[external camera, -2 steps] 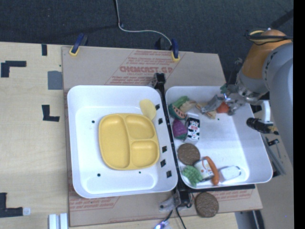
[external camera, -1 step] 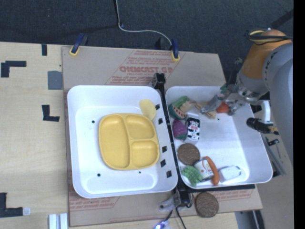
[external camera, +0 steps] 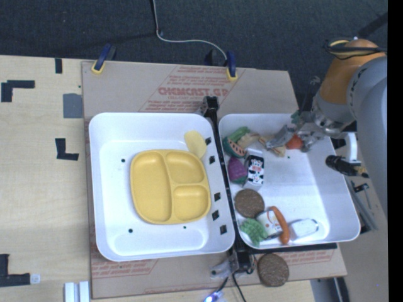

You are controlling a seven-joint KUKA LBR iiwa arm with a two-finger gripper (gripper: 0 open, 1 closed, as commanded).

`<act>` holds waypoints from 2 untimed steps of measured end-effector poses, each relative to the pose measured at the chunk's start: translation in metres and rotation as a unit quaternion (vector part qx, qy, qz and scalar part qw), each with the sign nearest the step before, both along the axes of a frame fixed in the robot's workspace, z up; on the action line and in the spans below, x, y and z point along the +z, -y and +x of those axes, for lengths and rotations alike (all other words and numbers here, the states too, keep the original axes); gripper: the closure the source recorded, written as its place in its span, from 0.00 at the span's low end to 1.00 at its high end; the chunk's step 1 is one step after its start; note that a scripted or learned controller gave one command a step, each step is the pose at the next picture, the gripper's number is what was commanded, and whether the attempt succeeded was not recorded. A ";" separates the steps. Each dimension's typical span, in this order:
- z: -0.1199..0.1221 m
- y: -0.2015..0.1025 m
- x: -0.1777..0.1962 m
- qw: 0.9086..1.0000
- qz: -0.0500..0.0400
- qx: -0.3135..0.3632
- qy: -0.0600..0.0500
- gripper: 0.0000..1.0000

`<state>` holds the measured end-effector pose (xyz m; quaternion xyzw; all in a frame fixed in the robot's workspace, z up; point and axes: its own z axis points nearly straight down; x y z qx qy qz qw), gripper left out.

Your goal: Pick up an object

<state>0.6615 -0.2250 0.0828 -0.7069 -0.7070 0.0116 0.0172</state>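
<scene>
Tomato (external camera: pixel 294 143) is my best reading of the small red-orange thing at the gripper (external camera: pixel 284 141), in the upper part of the right bin (external camera: pixel 327 194), up and to the right of the milk carton (external camera: pixel 254 170). It lies right against the gripper's metal parts, but whether it sits between the fingers I cannot tell, nor whether they are apart or together.

Judged by its look, it is a hollow plastic toy: light, stiff, smooth and rounded, so apt to roll or squirt out of a shallow pinch. A hold across its widest part, fingers low, seems safest. Nothing about it looks fragile.

Left of the carton lies a purple piece (external camera: pixel 237 168), with a watermelon slice (external camera: pixel 237 145) above that. Below the carton are a brown disc (external camera: pixel 249 202), a green leafy piece (external camera: pixel 254 229) and a carrot (external camera: pixel 280 223). Far left of the carton, the left bin (external camera: pixel 101 168) bears a yellow tray (external camera: pixel 169 186).

Red lettering is printed on the cardboard (external camera: pixel 157 93) above the bins; I make out something like "CHEMCAST GP", though it is not sharp. The carton's black-and-white pattern carries no writing I can read.
</scene>
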 end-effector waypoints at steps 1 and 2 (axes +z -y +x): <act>0.000 0.000 0.000 1.000 0.000 0.000 0.000 0.00; -0.002 -0.001 0.010 1.000 0.003 0.000 -0.009 1.00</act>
